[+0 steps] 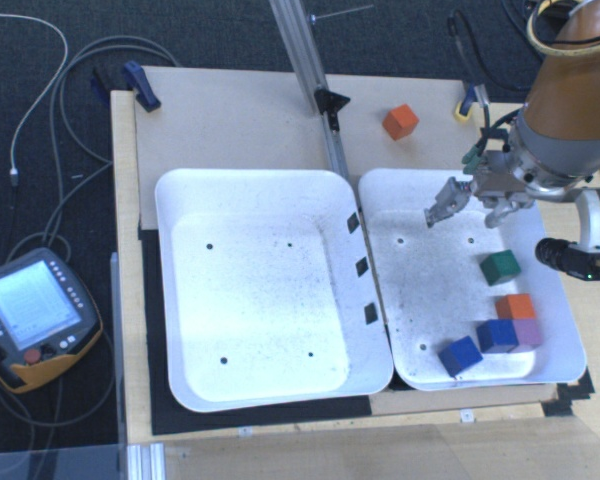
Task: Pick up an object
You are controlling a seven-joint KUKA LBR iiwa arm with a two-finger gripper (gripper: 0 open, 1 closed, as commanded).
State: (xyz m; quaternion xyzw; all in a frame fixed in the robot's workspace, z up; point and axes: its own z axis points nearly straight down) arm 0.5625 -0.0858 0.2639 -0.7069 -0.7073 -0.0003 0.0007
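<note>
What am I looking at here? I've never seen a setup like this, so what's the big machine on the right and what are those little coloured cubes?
You are looking down at a slant from one fixed camera above a bench. The grey and orange machine is a robot arm reaching in from the right. Its gripper, the part meant to grasp things, hangs over the right bin; no block sits between its fingers. That bin holds small blocks: a green block, an orange block, a purple block and two blue blocks. The left bin sits beside it. Another orange cube lies on the bench outside the bins. The device at the far left is a handheld controller.
</note>
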